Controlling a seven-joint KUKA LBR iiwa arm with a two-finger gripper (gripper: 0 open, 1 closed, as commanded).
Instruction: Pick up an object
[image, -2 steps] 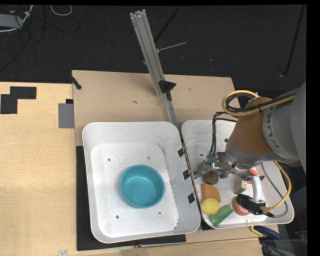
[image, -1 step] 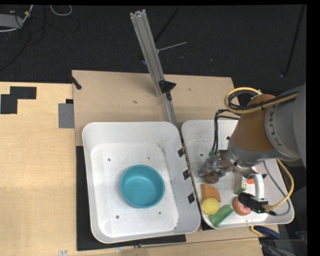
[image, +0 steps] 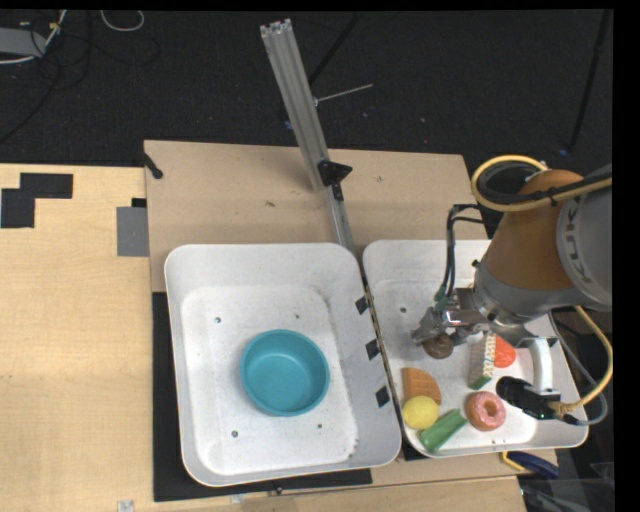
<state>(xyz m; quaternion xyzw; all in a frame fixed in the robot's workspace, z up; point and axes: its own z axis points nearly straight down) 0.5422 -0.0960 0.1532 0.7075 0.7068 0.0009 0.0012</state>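
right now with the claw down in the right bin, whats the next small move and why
Probably a short lift straight up to test the grasp. The claw sits low in the right bin, right over a small brown object, with the orange piece and yellow ball lying just in front. Whether the brown object is actually gripped isn't clear, so raising would show it.

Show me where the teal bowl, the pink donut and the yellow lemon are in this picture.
teal bowl (image: 285, 372): camera view, on the middle of its inner floor, in the left bin.
pink donut (image: 476, 411): camera view, on the left side of its ring, in the right bin.
yellow lemon (image: 420, 411): camera view, on its middle, in the right bin.
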